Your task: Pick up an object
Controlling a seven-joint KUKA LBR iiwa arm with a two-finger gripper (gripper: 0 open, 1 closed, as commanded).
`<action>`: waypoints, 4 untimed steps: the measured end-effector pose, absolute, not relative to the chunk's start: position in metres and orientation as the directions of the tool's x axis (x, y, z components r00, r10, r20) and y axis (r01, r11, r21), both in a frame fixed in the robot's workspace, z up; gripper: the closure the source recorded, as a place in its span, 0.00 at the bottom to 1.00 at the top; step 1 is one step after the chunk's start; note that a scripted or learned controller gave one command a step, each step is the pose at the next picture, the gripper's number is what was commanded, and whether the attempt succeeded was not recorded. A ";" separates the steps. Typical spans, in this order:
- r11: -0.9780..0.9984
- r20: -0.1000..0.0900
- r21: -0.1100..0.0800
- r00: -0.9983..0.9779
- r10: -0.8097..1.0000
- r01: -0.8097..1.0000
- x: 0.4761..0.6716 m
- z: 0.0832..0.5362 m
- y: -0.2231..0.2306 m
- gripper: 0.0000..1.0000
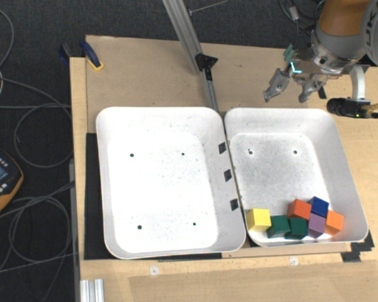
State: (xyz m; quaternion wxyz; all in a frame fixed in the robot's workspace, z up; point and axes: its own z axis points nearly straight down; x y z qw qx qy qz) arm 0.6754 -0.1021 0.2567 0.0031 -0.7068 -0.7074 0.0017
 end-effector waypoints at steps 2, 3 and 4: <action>0.000 0.001 -0.007 0.000 1.000 1.000 0.666 0.210 -0.101 0.00; 0.000 0.001 -0.009 0.000 1.000 1.000 0.657 0.149 -0.102 0.00; 0.000 0.001 -0.008 0.000 1.000 1.000 0.656 0.096 -0.101 0.00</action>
